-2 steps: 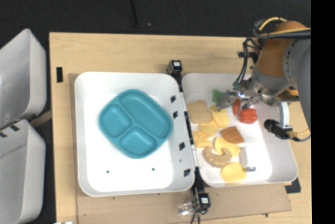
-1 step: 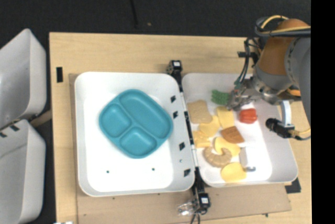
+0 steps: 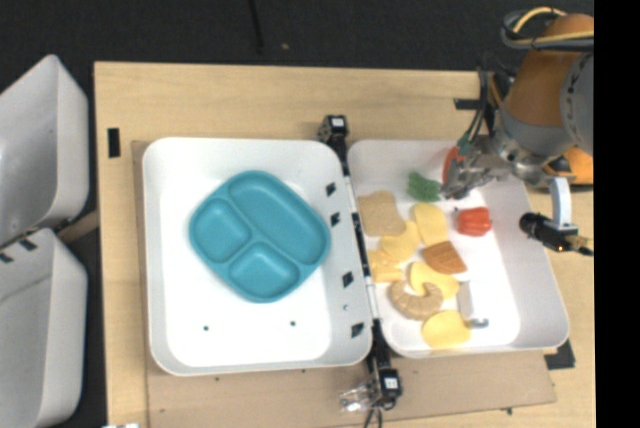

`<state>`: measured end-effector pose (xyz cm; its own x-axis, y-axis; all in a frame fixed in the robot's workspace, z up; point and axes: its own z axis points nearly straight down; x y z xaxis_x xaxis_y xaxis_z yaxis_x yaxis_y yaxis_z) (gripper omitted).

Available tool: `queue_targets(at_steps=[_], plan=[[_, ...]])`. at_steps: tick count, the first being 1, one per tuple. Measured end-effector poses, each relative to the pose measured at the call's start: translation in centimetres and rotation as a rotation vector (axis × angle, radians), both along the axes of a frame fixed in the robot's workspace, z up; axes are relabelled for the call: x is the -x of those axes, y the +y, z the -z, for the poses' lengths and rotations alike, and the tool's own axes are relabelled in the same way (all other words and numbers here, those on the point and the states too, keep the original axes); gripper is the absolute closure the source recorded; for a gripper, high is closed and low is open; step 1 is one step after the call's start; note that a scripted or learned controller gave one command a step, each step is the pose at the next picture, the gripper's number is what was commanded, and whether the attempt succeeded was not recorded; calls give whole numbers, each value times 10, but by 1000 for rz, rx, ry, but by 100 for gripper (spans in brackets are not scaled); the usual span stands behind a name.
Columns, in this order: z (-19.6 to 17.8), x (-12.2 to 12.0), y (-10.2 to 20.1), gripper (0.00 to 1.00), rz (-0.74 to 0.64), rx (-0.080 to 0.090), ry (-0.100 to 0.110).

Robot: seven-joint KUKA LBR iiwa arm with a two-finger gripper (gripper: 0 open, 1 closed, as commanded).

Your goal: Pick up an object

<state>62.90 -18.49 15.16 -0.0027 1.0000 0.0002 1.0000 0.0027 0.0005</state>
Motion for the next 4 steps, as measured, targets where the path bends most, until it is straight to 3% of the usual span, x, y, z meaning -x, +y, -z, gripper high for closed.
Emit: queue_targets(at_steps=[1, 2, 4], plan=[[-60, 2, -6, 100, 2, 2, -3], [-88, 1, -8, 100, 0, 1, 1], [-90, 19, 86, 100, -3, 0, 5]])
